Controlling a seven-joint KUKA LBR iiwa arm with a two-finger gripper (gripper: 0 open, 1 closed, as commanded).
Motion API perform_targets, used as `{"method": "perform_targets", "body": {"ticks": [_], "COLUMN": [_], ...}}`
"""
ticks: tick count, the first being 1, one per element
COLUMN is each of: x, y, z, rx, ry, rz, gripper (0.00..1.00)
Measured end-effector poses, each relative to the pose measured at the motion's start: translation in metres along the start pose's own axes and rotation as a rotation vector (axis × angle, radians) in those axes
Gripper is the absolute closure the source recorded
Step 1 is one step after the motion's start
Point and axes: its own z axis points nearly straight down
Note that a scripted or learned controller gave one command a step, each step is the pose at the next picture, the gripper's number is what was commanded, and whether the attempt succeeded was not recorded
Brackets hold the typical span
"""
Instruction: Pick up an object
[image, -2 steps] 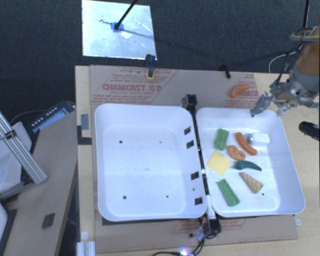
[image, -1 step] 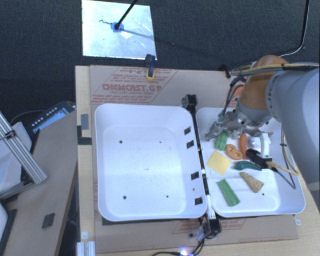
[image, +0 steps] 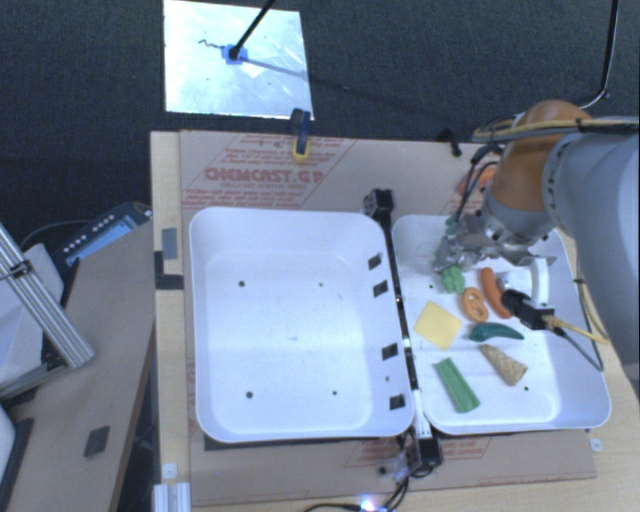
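We are hovering the gripper (image: 455, 258) low over the small green piece (image: 452, 279) in the right bin (image: 580, 400), near its far left corner; we cannot tell its finger state. The piece is probably light, hard, slick plastic, best pinched across its middle. Orange pieces (image: 475, 303) are crowding it on the smooth white floor.

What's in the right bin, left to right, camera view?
Yellow slice → green stick → orange round piece → brown cone. The gripper sits over the bin's far left corner.
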Motion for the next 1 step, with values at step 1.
{"method": "perform_targets", "body": {"ticks": [1], "x": [0.0645], "y": [0.0238], "z": [-0.0959], "rx": [-0.008], "ry": [0.001], "rz": [-0.005], "gripper": [1.0]}}
